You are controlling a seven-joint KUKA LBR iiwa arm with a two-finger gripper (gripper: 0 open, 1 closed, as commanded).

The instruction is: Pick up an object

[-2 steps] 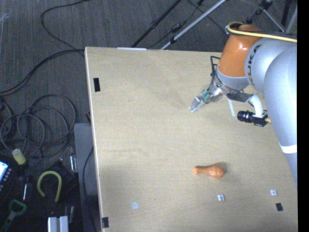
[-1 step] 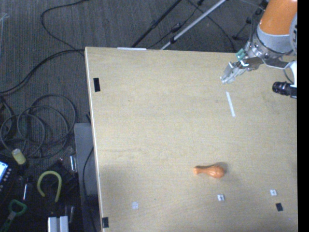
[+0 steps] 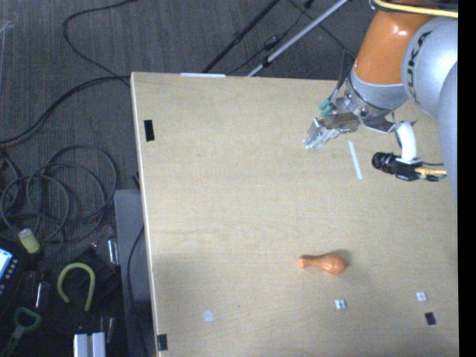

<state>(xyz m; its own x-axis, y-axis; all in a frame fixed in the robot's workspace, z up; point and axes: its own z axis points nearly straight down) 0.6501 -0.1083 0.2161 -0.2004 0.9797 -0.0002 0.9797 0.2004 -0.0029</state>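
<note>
From where I stand, the grey arm with its orange band (image 3: 387, 43) reaches in from the right over the far part of the pale wooden desk (image 3: 223, 199). Its end effector (image 3: 321, 134) hangs above the desk surface near the upper right, pointing down and to the left; nothing shows between its fingers, and at this size I cannot tell whether they are spread or pressed together. Just beside it, to the right, a thin white stick (image 3: 355, 160) lies on the desk at a slight slant. A black fitting with a brass tip (image 3: 405, 167) juts from the arm close to that stick. The thing to pick up, a small orange pear-shaped object (image 3: 325, 262) with a narrow neck pointing left, lies flat on the desk well apart from the end effector, toward the near side. A few small black and white markers (image 3: 340, 303) dot the desk nearby. Cables (image 3: 52, 184) coil on the carpet to the left.
</note>
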